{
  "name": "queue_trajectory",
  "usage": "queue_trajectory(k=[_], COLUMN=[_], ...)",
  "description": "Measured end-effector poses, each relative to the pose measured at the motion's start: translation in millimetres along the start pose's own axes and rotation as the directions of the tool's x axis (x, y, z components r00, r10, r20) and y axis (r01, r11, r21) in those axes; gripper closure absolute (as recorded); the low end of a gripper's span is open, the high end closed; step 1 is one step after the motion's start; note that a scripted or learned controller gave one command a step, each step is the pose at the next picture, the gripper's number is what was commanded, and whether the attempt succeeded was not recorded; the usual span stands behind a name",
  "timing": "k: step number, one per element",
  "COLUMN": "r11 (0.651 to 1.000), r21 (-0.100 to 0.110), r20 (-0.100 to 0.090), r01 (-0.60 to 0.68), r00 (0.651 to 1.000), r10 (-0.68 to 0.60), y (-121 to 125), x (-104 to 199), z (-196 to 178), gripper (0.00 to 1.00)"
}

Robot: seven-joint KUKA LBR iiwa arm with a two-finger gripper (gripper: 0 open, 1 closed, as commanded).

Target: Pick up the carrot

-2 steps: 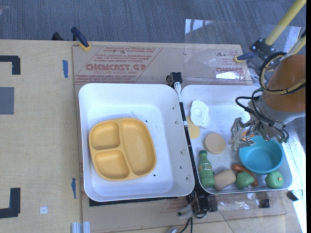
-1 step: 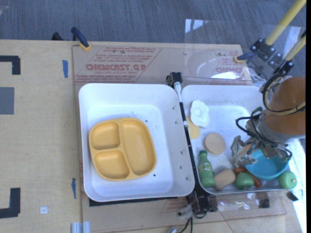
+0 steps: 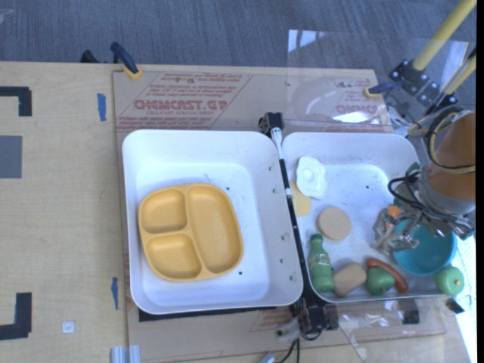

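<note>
Low, claw (image 3: 396, 231) near the carrot (image 3: 389, 271)

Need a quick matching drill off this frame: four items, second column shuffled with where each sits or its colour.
Items:
1. divided plate
2. fried egg
3. green apple
4. round cracker

Descriptions:
A. white, near the right bin's far left corner
B. yellow, in the left bin
C. tan disc, middle of the right bin
D. near right corner of the right bin

Pairs: 1-B, 2-A, 3-D, 4-C
</note>
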State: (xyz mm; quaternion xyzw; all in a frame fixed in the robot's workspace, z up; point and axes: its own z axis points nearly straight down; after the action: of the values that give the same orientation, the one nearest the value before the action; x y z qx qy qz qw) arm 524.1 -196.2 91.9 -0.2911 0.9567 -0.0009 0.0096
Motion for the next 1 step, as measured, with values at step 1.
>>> queue_trajectory(k=[1], r11=[1.000], r21=[0.000], r20=[-0.008], r01=[-0.005], r00=[1.000], r10=[0.005], y=[-1.9], x=[4.7], z=[1.7], gripper=[0.00])
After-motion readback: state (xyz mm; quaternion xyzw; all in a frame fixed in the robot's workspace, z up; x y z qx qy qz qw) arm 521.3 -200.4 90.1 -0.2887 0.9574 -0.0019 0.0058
